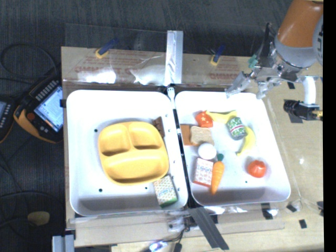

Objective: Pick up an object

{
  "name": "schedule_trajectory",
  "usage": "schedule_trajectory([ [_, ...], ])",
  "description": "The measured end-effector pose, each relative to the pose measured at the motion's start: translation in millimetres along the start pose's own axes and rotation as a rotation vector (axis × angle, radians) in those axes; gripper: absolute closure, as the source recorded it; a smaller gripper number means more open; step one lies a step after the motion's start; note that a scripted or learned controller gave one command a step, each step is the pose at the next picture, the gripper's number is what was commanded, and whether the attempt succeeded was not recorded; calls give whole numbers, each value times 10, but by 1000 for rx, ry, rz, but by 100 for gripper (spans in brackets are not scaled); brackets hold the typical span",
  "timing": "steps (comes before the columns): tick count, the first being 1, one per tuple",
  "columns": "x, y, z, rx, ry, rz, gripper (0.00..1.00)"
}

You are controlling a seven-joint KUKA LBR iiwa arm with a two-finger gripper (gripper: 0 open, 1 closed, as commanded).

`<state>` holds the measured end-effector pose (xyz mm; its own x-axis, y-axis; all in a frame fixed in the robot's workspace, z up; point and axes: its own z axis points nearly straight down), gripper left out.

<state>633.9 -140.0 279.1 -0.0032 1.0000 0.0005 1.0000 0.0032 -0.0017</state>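
My gripper (247, 87) hangs over the far right corner of the right bin (273, 140), its two fingers spread open with nothing between them. Below it in that bin lie a small red tomato (204, 119), a green can (236, 128) resting on a yellow banana (247, 138), a slice of bread (201, 135), a white egg (207, 151), a carrot (217, 175), a red-and-white carton (202, 172) and a second tomato (256, 168). The gripper is above and behind the can, apart from every object.
The left bin (84, 140) holds a yellow divided plate (133, 152) and a green box (165, 191) at its near right corner. A brown block (158, 125) lies by the divider. An orange handheld pendant (44, 109) sits off the bench at left.
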Motion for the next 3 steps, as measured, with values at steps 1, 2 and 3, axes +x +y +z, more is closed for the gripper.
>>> schedule_trajectory([
  [1, -70, 151, 1318, 1, -3, -3, 0],
  [2, 368, 319, 1903, -10, -6, -93, 0],
  [3, 368, 327, 1793, -12, -5, -92, 100],
])
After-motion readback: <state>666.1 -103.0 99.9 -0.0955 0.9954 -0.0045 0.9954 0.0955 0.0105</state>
